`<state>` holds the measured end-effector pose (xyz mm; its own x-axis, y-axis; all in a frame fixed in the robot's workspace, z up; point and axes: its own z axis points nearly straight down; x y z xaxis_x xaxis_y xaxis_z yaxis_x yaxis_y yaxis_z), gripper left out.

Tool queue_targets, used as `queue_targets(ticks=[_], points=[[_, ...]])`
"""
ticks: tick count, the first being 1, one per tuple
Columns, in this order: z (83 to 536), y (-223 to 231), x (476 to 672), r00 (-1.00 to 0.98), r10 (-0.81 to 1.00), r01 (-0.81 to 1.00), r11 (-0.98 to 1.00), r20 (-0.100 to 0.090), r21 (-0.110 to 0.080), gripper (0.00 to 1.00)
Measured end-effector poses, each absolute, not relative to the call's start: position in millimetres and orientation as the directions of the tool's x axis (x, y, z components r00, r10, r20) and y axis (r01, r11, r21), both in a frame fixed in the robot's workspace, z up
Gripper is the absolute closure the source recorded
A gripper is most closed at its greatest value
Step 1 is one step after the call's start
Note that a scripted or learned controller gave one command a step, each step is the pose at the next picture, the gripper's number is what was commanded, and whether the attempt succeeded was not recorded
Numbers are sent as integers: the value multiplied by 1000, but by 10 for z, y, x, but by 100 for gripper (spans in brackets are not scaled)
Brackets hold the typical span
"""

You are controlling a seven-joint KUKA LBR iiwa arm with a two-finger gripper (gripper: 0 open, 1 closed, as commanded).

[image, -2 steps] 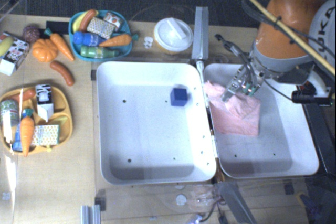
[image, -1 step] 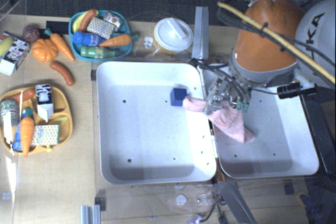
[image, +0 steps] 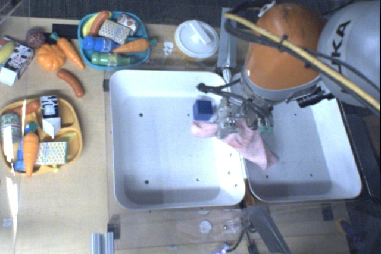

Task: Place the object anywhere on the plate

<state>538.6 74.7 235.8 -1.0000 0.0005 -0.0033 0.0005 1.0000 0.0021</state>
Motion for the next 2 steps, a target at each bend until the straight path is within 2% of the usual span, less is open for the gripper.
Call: queue_targets(ticks=[2], points=[[2316, 1697, 5078, -1000, -3, -3, 1000, -5, 3, 100]])
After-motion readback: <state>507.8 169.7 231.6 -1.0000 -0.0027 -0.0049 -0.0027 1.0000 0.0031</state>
